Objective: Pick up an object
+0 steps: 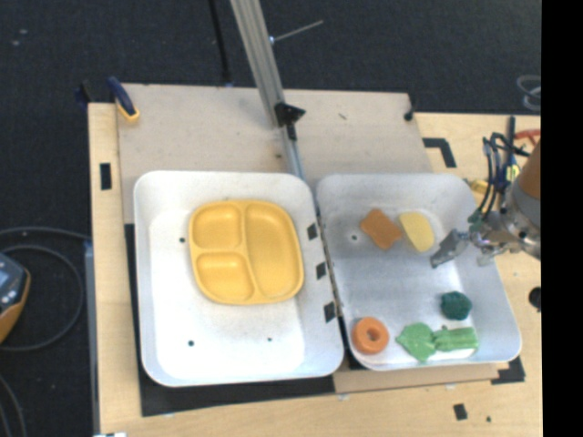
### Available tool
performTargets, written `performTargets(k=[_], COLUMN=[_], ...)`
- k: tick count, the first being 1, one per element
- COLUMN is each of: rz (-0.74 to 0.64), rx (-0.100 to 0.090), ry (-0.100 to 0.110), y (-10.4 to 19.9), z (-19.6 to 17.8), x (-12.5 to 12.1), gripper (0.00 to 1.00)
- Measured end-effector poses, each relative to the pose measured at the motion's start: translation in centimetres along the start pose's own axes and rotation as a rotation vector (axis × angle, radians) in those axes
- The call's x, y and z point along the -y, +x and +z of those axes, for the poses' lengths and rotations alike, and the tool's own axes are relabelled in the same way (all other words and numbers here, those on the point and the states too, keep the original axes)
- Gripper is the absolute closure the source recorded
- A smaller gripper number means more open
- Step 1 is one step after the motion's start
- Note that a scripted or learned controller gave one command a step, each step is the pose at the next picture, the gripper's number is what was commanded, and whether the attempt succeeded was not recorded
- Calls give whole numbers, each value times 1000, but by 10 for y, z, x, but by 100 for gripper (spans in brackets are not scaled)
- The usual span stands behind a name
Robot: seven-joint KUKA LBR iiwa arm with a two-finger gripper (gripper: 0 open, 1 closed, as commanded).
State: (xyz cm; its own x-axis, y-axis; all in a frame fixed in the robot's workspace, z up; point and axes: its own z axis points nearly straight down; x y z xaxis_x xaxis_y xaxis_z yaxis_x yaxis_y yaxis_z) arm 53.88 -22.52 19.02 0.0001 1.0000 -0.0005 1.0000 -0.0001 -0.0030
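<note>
The right bin [401,189] holds several small objects. A brown-orange block [381,228] and a pale yellow block [418,230] lie side by side near its far end. A dark green ball [456,305] sits toward the right wall. An orange ring [371,335] and a light green toy [437,341] lie at the near edge. My gripper [464,248] hangs over the bin's right side, just right of the yellow block and above the green ball. It is open, with one grey finger [444,248] slanting left and nothing between the fingers.
The left bin [164,335] holds a yellow divided plate [246,250]. A metal pole [260,53] rises behind the bins. The arm's cables [499,167] hang at the right edge.
</note>
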Motion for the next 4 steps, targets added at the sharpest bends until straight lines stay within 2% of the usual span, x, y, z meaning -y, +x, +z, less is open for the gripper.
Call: performTargets(k=[1,2,4], rz=[2,5,-4], rx=[0,3,3], ry=[0,-9,-11], y=[1,-1,7], z=[59,44,-72], x=[-8,-10,-16], gripper=[0,100,100])
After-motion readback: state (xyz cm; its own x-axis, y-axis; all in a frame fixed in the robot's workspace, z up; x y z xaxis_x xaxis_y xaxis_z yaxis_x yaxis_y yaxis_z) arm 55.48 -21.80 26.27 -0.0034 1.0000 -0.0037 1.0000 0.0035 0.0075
